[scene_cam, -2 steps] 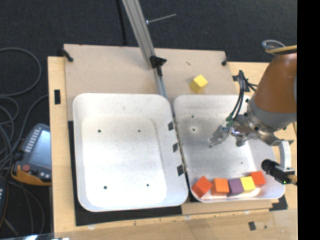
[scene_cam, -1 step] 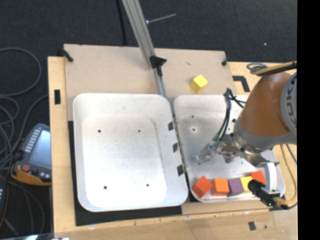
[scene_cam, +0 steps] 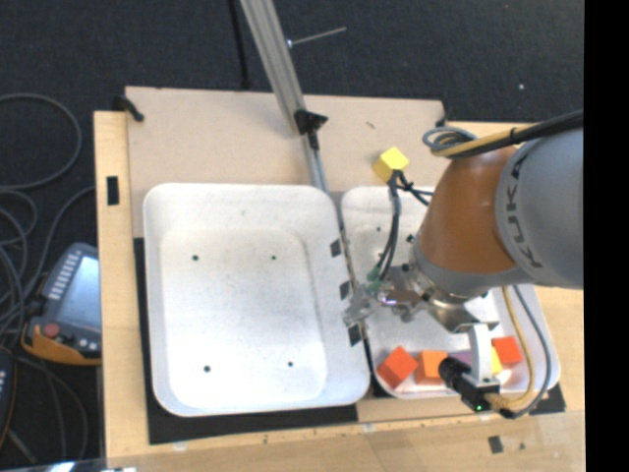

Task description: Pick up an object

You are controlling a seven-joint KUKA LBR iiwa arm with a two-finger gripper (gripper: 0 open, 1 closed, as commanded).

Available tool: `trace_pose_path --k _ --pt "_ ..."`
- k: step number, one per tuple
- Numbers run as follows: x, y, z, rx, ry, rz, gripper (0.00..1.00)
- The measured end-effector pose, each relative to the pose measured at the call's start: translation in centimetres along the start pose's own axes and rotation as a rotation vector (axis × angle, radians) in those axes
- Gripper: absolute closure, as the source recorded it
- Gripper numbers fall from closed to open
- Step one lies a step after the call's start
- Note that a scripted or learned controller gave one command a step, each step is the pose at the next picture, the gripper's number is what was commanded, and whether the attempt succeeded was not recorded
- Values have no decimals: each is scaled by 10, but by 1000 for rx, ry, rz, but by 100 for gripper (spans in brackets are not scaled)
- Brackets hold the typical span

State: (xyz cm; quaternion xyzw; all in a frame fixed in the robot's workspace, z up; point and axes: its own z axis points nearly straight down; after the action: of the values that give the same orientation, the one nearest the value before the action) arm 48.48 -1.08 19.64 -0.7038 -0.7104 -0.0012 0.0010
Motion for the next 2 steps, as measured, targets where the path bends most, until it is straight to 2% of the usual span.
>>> trace_pose_path --k 1,2 --pt "63 4 0 0 -1 0 0" --pt "59 4 0 -1 -3 11 0"
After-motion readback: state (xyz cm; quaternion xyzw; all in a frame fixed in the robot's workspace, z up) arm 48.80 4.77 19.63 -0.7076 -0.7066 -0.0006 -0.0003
